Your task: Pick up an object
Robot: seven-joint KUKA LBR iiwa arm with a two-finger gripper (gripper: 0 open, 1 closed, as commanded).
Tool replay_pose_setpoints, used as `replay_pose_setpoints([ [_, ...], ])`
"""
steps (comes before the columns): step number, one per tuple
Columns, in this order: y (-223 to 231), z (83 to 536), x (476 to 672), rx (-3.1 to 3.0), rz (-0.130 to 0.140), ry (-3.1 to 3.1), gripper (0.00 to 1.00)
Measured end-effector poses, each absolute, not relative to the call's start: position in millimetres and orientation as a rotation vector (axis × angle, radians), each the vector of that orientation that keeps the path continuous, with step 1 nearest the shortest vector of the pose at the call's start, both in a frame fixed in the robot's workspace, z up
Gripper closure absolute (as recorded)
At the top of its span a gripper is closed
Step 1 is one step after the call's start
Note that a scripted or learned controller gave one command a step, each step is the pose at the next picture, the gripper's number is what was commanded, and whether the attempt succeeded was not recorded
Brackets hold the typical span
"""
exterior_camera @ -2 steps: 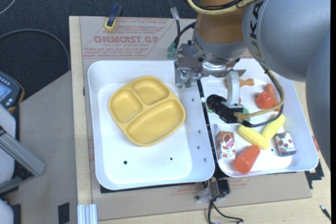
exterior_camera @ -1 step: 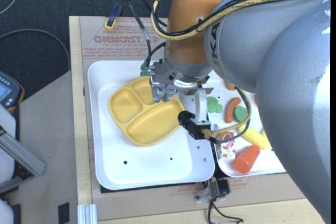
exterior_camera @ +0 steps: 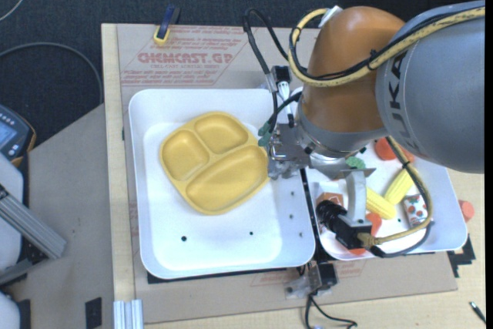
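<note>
My gripper [exterior_camera: 281, 154] hangs under the orange-banded wrist, over the wall between the two bins, right beside the yellow plate's right edge. The yellow three-part plate [exterior_camera: 216, 162] lies in the left bin [exterior_camera: 154, 227]. A small green thing [exterior_camera: 266, 136] shows at the gripper's left side; whether it is held is hidden. In the right bin [exterior_camera: 451, 231] lie a yellow corn-like piece [exterior_camera: 399, 185], another yellow piece [exterior_camera: 379, 204], an orange-red piece [exterior_camera: 387, 150], a green scrap [exterior_camera: 356, 162] and a small spotted block [exterior_camera: 416, 208]. The arm covers much of that bin.
The bins rest on a brown printed board [exterior_camera: 192, 54]. A yellow-and-blue clip [exterior_camera: 164, 27] lies at the board's far edge. An orange bit [exterior_camera: 465, 207] sits outside the right bin. Cables run along the far side of the gripper.
</note>
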State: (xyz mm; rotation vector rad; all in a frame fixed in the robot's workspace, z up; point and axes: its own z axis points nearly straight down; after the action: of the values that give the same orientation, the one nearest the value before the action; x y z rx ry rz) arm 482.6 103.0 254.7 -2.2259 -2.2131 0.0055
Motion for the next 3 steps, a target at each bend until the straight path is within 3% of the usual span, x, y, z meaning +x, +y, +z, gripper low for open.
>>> replay_pose_setpoints([
  [1, 163, 274, 491.9, -2.214, -0.006, -2.228, 1.0],
  [2, 126, 213, 477.5, -2.224, 0.013, -2.213, 1.0],
  [3, 90, 284, 501.4, -2.231, -0.01, -2.221, 1.0],
])
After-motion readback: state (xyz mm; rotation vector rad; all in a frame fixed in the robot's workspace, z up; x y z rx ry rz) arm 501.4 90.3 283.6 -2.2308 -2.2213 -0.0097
